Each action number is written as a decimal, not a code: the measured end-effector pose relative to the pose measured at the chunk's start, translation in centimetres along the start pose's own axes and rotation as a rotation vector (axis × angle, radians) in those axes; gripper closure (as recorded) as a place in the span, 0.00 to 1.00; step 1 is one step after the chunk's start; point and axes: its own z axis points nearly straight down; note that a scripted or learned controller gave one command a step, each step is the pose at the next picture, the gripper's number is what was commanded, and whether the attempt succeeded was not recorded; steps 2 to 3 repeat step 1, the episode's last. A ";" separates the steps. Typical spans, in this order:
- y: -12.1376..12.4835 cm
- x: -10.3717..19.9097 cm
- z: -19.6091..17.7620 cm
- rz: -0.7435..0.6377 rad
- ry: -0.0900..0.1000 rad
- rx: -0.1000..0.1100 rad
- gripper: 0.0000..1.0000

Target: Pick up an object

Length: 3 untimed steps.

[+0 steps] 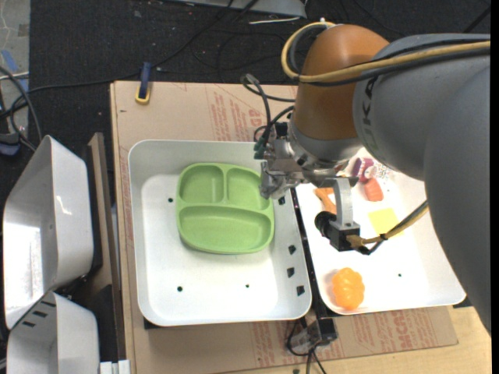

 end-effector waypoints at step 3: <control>-0.1 -0.3 0.0 0.004 -0.001 0.002 0.00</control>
